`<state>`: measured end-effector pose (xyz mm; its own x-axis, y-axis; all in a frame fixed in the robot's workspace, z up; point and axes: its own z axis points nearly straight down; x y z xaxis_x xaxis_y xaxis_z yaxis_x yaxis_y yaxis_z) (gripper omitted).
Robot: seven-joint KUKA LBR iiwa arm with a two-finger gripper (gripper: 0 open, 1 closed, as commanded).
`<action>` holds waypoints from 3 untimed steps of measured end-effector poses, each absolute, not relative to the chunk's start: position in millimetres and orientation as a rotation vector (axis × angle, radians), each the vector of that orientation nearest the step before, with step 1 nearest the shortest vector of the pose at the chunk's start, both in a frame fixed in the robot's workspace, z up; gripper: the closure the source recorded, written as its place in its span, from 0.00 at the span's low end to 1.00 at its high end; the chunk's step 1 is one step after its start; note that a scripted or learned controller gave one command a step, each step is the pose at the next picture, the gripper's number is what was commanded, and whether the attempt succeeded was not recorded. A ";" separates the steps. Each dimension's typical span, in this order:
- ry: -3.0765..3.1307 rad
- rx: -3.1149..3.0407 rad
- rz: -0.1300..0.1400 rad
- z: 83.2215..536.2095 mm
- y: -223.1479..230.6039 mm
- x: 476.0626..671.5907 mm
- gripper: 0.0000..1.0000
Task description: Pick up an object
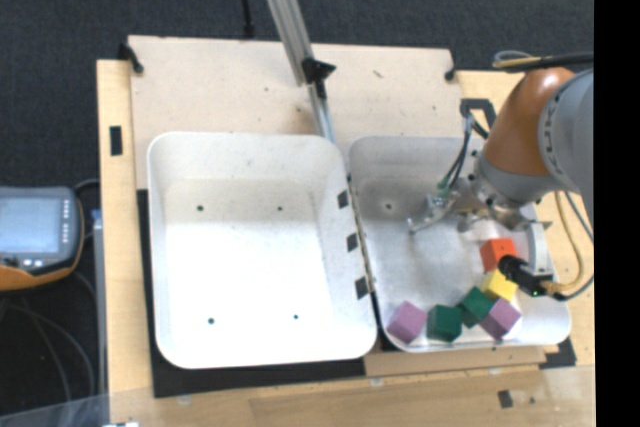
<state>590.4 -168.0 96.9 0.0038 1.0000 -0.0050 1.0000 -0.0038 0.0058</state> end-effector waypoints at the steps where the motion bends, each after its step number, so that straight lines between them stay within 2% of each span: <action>1: 2.209 2.222 0.005 109.4 -166.0 590.1 1.00; 2: 2.209 2.224 0.005 108.5 -165.7 589.8 0.00; 3: 2.225 2.213 0.000 97.3 -120.7 584.1 0.00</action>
